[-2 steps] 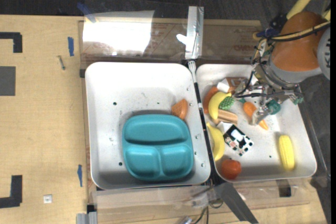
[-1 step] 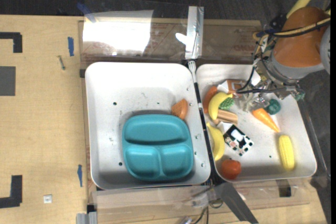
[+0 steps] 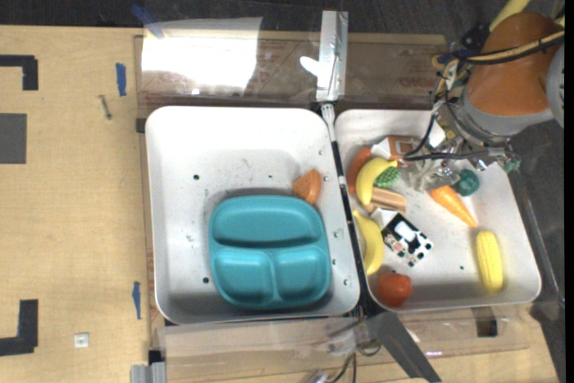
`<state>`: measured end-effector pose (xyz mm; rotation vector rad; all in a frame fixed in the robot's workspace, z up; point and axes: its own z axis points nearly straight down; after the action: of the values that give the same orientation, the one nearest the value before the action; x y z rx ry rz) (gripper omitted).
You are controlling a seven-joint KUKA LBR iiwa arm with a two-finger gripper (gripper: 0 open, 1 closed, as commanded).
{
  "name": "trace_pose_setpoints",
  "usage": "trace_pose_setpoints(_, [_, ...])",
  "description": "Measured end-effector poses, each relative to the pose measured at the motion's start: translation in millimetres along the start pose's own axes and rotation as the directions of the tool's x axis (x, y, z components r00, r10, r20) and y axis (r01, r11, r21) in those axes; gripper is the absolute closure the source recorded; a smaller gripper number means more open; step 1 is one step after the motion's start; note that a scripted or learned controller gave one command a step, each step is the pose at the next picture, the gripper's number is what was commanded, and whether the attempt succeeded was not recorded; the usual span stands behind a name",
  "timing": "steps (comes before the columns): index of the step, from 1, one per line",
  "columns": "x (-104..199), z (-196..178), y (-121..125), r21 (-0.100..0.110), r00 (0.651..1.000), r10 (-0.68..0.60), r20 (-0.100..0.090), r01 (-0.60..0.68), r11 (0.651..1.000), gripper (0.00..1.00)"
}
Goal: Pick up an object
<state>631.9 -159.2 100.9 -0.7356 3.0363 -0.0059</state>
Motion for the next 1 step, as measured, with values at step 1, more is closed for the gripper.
trace_pose_setpoints(1, [74.7, 11.2, 11.5, -0.004, 0.996, -0.086, -0.009, 0.086, 0.996, 0.00])
